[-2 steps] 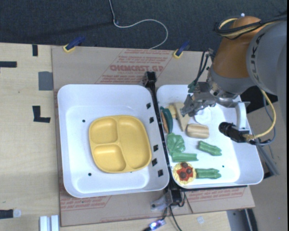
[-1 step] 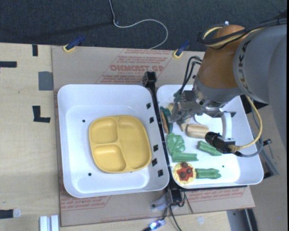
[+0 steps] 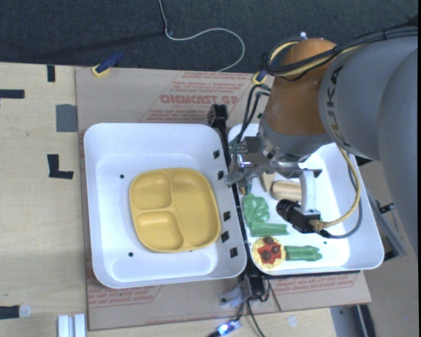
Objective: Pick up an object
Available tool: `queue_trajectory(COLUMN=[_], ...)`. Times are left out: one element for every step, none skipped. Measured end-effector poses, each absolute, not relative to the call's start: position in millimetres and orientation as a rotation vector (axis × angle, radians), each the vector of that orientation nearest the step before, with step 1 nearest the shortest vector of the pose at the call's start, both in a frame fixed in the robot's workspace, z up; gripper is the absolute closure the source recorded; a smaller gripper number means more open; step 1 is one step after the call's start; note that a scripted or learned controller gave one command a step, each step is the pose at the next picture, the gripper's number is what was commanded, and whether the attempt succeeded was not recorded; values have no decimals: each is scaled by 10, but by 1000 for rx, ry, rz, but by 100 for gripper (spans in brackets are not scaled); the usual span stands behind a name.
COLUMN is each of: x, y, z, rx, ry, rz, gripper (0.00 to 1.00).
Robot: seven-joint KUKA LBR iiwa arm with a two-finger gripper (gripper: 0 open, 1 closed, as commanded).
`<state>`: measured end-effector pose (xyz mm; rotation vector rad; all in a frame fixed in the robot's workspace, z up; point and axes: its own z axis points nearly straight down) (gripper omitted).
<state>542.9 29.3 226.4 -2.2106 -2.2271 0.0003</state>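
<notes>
faint red print on the cardboard sheet (image 3: 196,98), not legible

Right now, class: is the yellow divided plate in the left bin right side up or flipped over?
Right side up. The yellow divided plate lies flat in the left bin, its three hollow compartments facing up.

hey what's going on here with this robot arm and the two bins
A grey and orange robot arm reaches down into the right bin, over a small pile of toy food: a green leafy piece, a small pizza, a green pod and a tan block. Nothing is visibly lifted yet. The left bin holds a yellow divided plate, untouched.
</notes>
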Motion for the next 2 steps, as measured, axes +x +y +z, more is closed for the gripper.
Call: queue_trajectory(x=[5227,5221], y=[802,1023], z=[2317,2129], rx=[-2210,-2216], ry=[-2227,-2223], rz=[2,7], gripper=[100,100])
